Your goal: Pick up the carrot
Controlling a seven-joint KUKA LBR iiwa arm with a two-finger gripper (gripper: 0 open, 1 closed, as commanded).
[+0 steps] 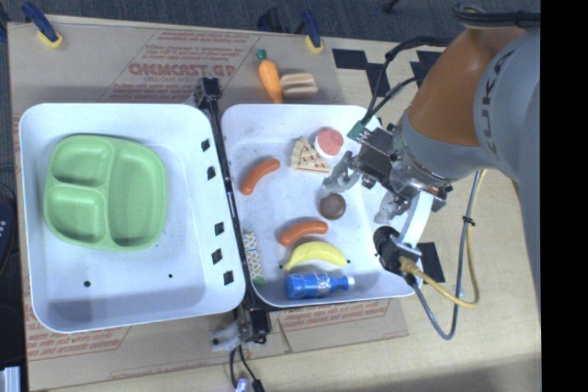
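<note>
- Carrot (269, 79): we find it outside both bins, on the cardboard just above the right bin's upper-left corner, in the upper middle of the frame. Its long axis runs nearly top to bottom with a slight lean; the green stem end points to the upper left, the orange tip to the lower right. We judge that it has rolled or been dropped out of the bin, since everything else sits inside.
- Small bun-like piece (299, 85): it lies just beside the carrot on its right, possibly touching; we expect it to crowd a grasp from that side.
- Right bin (241, 128): we list a sausage (259, 174), a waffle wedge (310, 155), a red-and-white round piece (329, 142), a brown disc (333, 206), a second sausage (302, 231), a banana (315, 255) and a blue bottle (317, 285) lying flat.
- Left bin (37, 225): it holds a green divided plate (106, 191).
- Gripper (342, 176): it hangs over the right bin's right-hand part, near the brown disc and well apart from the carrot. We cannot tell how its fingers stand; nothing shows between them.
- Our judgement: the pick is not yet begun; the arm must travel toward the upper left and turn its grip across the carrot's long axis.
</note>
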